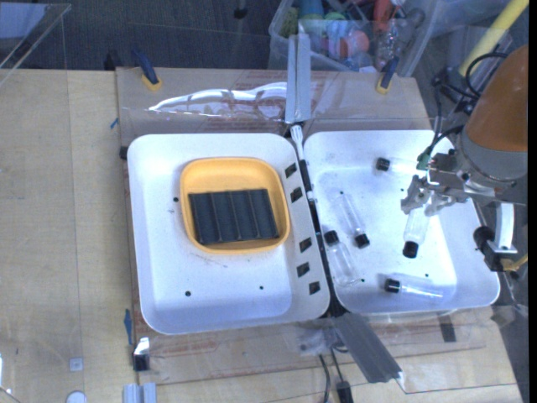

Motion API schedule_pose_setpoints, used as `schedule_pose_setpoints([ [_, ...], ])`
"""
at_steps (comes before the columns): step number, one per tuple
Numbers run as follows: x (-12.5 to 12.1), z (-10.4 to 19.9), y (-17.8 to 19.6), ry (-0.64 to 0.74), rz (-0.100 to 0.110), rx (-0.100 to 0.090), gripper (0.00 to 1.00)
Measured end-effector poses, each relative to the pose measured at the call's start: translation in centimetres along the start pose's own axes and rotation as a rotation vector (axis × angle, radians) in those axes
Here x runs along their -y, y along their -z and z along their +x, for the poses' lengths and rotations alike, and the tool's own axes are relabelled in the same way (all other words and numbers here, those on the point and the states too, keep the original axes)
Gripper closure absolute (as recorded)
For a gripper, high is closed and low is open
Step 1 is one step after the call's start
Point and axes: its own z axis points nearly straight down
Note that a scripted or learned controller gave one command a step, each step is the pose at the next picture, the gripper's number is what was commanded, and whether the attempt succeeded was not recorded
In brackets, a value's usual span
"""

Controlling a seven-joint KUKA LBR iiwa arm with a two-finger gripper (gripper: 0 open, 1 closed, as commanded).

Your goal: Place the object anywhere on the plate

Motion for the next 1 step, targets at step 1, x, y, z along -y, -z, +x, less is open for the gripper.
schedule_pose_setpoints([
  [1,-0.82,-0.7,6.33,0.244,-0.004,0.003,1.0],
])
